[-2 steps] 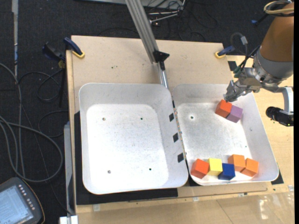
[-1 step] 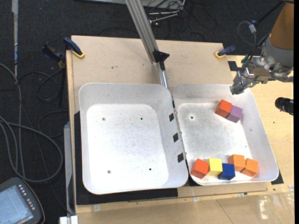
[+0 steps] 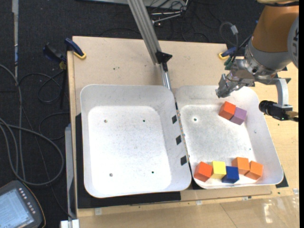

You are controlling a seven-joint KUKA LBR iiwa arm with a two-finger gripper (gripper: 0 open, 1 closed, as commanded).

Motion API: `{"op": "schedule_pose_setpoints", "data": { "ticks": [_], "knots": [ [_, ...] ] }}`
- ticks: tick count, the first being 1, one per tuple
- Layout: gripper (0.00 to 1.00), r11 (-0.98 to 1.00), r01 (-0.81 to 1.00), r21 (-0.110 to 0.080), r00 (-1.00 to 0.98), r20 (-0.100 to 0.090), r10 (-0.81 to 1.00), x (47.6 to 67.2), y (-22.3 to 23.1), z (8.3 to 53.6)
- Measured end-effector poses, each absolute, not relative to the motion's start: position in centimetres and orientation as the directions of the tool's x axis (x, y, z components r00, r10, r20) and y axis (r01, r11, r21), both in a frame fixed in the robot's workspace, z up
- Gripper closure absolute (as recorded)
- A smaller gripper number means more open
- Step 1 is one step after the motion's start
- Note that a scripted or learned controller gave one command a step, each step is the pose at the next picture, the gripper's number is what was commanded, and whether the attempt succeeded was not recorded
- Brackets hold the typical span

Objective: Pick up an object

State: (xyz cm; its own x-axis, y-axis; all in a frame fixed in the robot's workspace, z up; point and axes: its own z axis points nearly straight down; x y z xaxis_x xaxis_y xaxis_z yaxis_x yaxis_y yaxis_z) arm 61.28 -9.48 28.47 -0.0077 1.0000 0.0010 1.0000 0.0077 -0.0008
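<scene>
An orange cube (image 3: 227, 110) and a purple cube (image 3: 239, 115) lie touching each other near the back of the right bin (image 3: 209, 132). My gripper (image 3: 223, 92) hangs just above and behind the orange cube, over the bin's back rim. Along the bin's front wall sit a red-orange cube (image 3: 204, 171), a yellow cube (image 3: 219, 168), a blue cube (image 3: 232, 174) and two orange cubes (image 3: 242, 165) (image 3: 255, 169). Nothing shows between the fingers.
The left bin (image 3: 126, 137) lies beside the right one, parted by a ridge with black clips (image 3: 178, 139). A slanted metal pole (image 3: 145, 23) ends at the bins' back edge. Clamps (image 3: 76, 49) hold the bench board's back corners.
</scene>
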Motion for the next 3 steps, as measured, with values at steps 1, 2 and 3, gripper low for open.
{"op": "schedule_pose_setpoints", "data": {
  "ticks": [1,2,3],
  "knots": [
    [1.0,0.008,1.0,-0.002,-0.008,0.001,1.0,63.0,-4.6,26.4],
    [1.0,0.009,1.0,0.001,-0.009,0.001,1.0,64.4,1.6,25.2],
    [1.0,0.007,1.0,0.001,-0.007,0.001,1.0,65.4,6.4,23.5]
  ]
}}
